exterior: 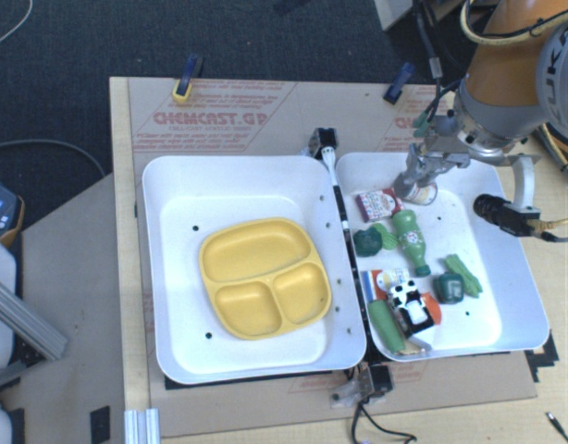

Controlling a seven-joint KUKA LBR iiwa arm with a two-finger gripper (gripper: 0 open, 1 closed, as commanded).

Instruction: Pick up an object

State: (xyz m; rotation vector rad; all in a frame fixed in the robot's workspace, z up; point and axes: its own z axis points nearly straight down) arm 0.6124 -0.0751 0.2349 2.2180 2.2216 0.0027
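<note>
My gripper [415,187] hangs low over the back of the right bin [506,294], just right of a red and white packet [375,203]. In front of it lie a green bottle [411,239] and a dark green lump [367,241]. Further forward are a green wedge [463,273], a dark teal block [449,289], a black and white toy animal [409,303], an orange piece [433,314] and a green cucumber shape [386,323]. The gripper's tip is seen from above against the white bin floor.
The left bin [168,248] holds a yellow divided plate [265,276]. A black clip [325,142] sits at the back of the ridge between the bins. A black cylinder [502,213] on the arm's side juts over the right bin's far edge.
</note>
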